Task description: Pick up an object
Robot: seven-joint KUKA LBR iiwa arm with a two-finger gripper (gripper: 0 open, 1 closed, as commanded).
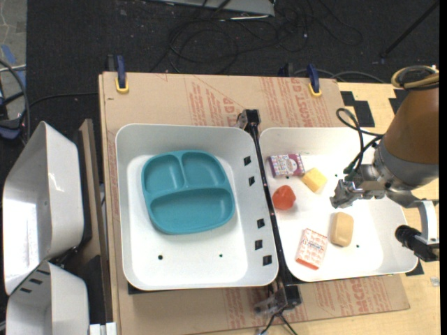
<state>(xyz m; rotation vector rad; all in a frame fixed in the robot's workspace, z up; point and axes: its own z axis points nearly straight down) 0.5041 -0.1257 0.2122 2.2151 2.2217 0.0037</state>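
The right bin (370, 142) holds several small items. A purple and white packet (286, 164) lies near its far left, with a yellow block (315, 180) just to the right. A red round item (283, 198) sits by the left wall. Nearer the front lie a tan oval piece (341, 229) and a red and white packet (311, 248). My gripper (344, 192) hangs over the middle of the right bin, just beyond the tan piece and right of the yellow block. It looks dark and small from this angle.
The left bin (133, 208) bears a teal divided plate (187, 190). A black divider strip (264, 201) runs between the bins. The grey arm with its orange band (415, 124) covers the right bin's right side. White tubs (38, 194) stand off the bench's left.
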